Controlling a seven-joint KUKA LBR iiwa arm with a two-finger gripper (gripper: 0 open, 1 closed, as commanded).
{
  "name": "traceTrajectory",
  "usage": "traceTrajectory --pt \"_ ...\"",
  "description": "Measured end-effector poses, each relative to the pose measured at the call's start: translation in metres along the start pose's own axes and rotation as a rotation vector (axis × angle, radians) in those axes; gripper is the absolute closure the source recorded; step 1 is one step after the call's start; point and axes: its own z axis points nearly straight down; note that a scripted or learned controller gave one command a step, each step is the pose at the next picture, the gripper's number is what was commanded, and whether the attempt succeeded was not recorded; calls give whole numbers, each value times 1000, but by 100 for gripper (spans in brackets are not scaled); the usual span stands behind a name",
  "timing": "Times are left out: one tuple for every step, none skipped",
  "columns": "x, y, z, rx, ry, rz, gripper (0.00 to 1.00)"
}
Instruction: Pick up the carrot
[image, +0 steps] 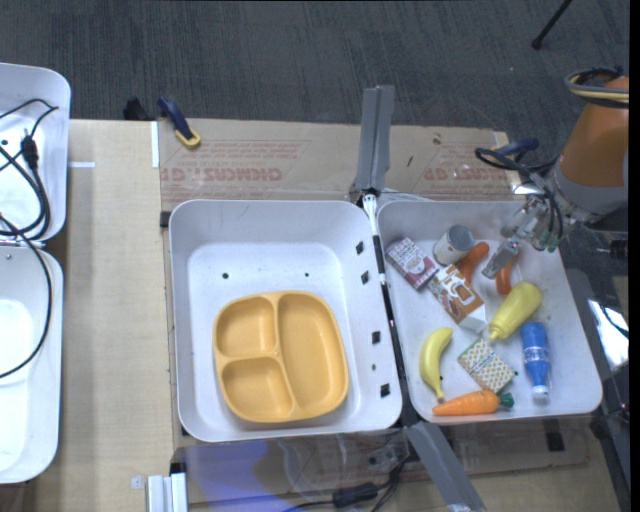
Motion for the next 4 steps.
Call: traceTrajectory --pt "-1 1 -11 -3 -5 1 100" --pt "-1 1 -11 -3 -5 2 0" --pt "-3 1 -22 -6 -11 3 100" --pt "-3 1 -22 -6 -10 4 0"
